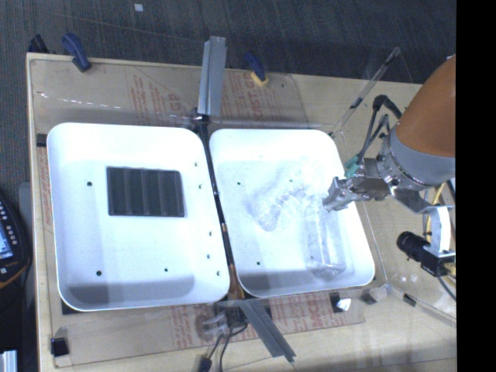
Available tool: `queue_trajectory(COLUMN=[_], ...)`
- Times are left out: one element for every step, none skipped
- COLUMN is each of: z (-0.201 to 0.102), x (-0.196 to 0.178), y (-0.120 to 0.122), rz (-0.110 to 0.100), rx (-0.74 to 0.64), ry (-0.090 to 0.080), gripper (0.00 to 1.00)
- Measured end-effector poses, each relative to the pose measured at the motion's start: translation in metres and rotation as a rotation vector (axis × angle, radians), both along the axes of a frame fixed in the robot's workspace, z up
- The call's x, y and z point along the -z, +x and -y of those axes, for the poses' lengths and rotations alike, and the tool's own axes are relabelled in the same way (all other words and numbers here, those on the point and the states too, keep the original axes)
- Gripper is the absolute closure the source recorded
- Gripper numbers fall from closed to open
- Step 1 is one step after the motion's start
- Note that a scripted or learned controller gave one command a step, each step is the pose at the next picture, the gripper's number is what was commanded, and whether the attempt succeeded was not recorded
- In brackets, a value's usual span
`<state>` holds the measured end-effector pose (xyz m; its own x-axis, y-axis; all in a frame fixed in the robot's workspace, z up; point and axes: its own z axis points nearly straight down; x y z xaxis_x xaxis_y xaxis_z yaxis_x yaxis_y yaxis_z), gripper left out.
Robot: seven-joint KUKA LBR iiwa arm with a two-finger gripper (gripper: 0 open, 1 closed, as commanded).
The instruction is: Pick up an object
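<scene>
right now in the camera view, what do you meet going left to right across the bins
left white bin → dark ribbed rectangular panel → right white bin → crumpled clear plastic piece → clear plastic bottle → claw → grey arm with orange band

Pretty sure I'm working in a robotics lab here: I'm reaching over a plywood bench (pixel 116 91) that's sitting on dark carpet (pixel 232 14), with two white bins (pixel 77 153) held in by metal rails (pixel 211 76), blue clamps (pixel 76 51) gripping the edge, and cables (pixel 372 84) trailing around.
</scene>
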<state>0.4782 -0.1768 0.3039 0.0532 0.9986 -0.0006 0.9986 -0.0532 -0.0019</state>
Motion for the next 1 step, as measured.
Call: queue_trajectory(z=[0.0000], x=[0.0000], y=[0.0000], rz=[0.000], rx=[0.000], ry=[0.000], gripper=[0.00])
